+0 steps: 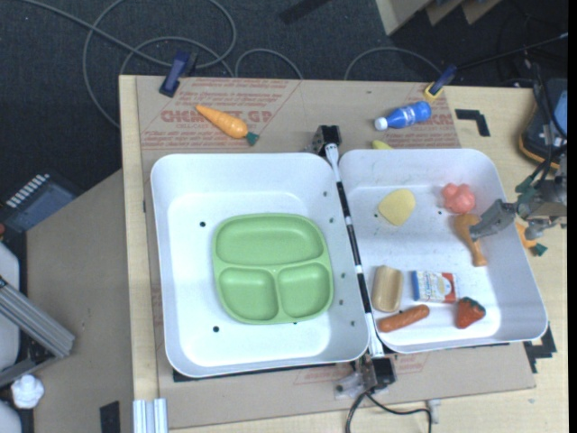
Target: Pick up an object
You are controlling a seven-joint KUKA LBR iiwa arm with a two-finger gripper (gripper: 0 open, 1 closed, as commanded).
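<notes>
We start with the two white bins: the left bin (180, 197) holds a green divided tray (270, 267), and the right bin (424, 165) holds the small toy foods. The gripper (491, 222) sits at that bin's right side, low over a tan, stick-like piece (472, 242), just below a pink lumpy toy (458, 198); we cannot tell whether its fingers are apart or together, and nothing is visibly between them. Any of these could serve as the object to pick. The yellow rounded piece (397, 207) lies apart near the bin's middle, and we judge it light, stiff plastic, likely slick, best taken across its narrower width. Along the near edge sit a bread-like block (387, 288), a flat packet (435, 286), a sausage (403, 317) and a strawberry (470, 312), close together and harder to isolate.
</notes>
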